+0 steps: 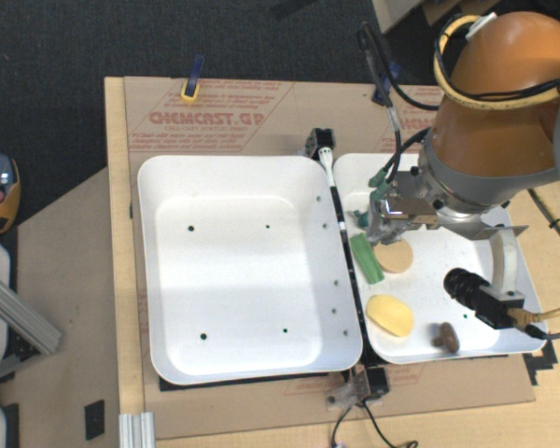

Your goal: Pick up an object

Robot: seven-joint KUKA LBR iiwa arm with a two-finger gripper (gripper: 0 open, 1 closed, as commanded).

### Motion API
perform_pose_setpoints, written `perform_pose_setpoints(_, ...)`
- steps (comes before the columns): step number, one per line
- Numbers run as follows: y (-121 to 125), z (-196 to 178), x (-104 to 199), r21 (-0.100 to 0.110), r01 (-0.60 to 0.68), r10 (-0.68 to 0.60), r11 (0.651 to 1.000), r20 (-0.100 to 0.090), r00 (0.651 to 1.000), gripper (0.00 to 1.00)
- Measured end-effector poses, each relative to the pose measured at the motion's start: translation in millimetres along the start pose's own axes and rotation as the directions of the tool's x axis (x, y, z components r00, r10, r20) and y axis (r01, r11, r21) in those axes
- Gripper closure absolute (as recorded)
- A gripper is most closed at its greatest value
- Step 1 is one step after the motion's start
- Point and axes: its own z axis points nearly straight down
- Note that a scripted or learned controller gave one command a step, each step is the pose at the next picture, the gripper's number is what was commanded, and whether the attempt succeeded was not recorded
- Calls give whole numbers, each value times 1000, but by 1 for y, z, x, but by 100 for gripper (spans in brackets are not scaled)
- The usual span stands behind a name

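Crowding hand (389, 224): green stick (365, 258), tan disc (396, 256)

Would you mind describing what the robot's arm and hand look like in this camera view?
The arm is a thick rounded grey column with a broad, glossy orange band above the wrist. A yellow-and-white cable loops by the band's top, and thin black cables trail along its left. The hand below is compact grey metal with small green parts on its left side.
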Motion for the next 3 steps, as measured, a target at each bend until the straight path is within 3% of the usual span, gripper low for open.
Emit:
perform_pose_setpoints(1,56,14,51,2,-3,3,1000,1,1000,100)
perform_pose_setpoints(2,17,-36,-11,1,-15,15,1000,3,1000,100)
perform_pose_setpoints(3,-1,-29,23,8,-6,6,1000,1,1000,100)
